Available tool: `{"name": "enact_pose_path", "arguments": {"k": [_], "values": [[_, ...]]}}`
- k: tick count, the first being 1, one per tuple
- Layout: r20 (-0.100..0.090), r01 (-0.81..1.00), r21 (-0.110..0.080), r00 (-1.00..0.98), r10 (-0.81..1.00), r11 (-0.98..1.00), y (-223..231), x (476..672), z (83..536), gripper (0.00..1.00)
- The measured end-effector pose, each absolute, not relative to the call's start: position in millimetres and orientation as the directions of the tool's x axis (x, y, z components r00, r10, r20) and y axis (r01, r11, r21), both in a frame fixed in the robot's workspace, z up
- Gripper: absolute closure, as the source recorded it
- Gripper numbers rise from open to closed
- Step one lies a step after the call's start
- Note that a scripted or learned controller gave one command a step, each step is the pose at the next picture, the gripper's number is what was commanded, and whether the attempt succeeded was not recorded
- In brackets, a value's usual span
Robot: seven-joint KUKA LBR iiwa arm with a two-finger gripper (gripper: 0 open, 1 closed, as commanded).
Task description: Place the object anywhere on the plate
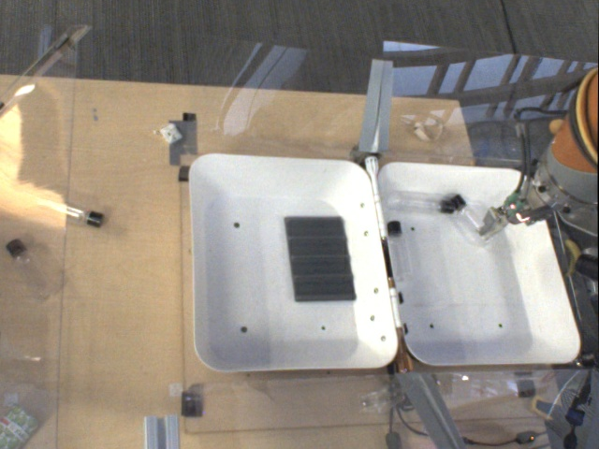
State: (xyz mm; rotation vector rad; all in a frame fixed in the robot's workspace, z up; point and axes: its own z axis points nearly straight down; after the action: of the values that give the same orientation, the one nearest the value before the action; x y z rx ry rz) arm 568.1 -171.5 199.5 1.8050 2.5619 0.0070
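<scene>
Gripper [494,221] low over the right bin [487,330] near its far right side, finger state impossible to tell, small black object [453,203] just left of it, dark ridged plate [319,258] in the left bin [220,279].

Plate [320,258]: dark grey, rectangular, flat, with ridges running across it that divide it into about four bands. Lies on the floor of the left white bin [215,279], roughly centre of frame, long axis near vertical in the picture, tilted slightly. Nothing rests on it.

Object [453,203]: small, black, chunky; shape too small to resolve. Lies on the floor of the right white bin [524,344], in its upper part, right of frame centre. Well apart from the plate, with the two bins' adjoining walls between them.
</scene>
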Motion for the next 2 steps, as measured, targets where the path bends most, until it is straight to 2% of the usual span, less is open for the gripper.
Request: {"name": "enact_pose_path", "arguments": {"k": [1,2], "values": [[-0.003,0.936,0.005,-0.351,0.936,0.351,-132.2,522.1,184.1,1.0],[-0.001,0.963,0.006,-0.268,0.963,0.268,-101.0,496.1,191.6,1.0]]}}
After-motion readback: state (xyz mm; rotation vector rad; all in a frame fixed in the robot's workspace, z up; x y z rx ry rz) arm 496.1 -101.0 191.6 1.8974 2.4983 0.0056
